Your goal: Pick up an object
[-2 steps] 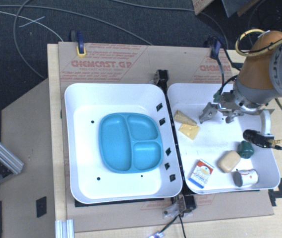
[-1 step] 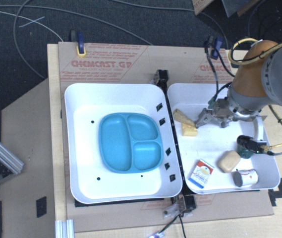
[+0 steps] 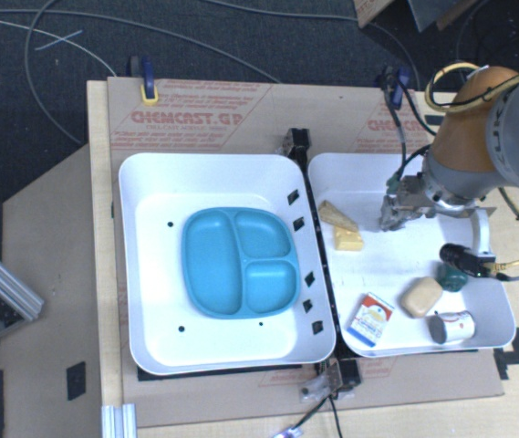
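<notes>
Arm (image 3: 478,140) reaches in from right over right bin (image 3: 368,167). Jaws low over bin's far middle, just right of tan wedge (image 3: 335,214). Jaw state: cannot tell. Wedge touches yellow block (image 3: 348,239) on its near side. Small box (image 3: 369,319) lies by bin's near edge. Tan lump (image 3: 421,297) sits right of box, with white cylinder (image 3: 451,327) on its side just beyond. Left bin (image 3: 150,190) holds blue plate (image 3: 241,261), centred. Both bins on worktop (image 3: 195,108).

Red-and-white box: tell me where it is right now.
In the camera view, the red-and-white box lies in the right-hand bin, near its lower left corner, just left of a tan rounded lump.
</notes>
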Robot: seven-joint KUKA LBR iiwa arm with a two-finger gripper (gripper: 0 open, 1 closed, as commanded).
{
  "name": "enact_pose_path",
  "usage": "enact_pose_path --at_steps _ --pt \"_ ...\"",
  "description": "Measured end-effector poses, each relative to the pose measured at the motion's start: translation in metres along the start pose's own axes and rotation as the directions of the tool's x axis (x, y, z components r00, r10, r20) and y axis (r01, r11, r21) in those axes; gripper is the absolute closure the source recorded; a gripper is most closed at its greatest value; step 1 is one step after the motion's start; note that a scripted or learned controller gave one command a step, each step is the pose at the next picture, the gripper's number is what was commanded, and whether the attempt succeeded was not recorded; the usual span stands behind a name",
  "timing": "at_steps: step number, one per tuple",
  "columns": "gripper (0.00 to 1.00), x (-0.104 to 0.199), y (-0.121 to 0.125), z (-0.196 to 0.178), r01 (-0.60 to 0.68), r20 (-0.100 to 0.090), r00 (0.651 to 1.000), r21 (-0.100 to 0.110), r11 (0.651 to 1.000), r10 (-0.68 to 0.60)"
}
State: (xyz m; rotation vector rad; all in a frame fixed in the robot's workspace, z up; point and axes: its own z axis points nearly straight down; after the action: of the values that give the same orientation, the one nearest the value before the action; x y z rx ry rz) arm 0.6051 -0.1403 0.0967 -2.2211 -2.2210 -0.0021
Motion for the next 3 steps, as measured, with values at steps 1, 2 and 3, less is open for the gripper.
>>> enact_pose_path --at_steps 1,2,3 --pt "1.0 -0.002 0.004 -0.065 0.001 0.003 1.0 -0.006 1.0 -0.001" --pt "1.0 -0.001 0.007 -0.108 0.002 0.002 1.0 -0.005 1.0 -0.002" --pt "1.0 -0.001 0.008 -0.155 0.001 0.003 1.0 -0.006 1.0 -0.001"
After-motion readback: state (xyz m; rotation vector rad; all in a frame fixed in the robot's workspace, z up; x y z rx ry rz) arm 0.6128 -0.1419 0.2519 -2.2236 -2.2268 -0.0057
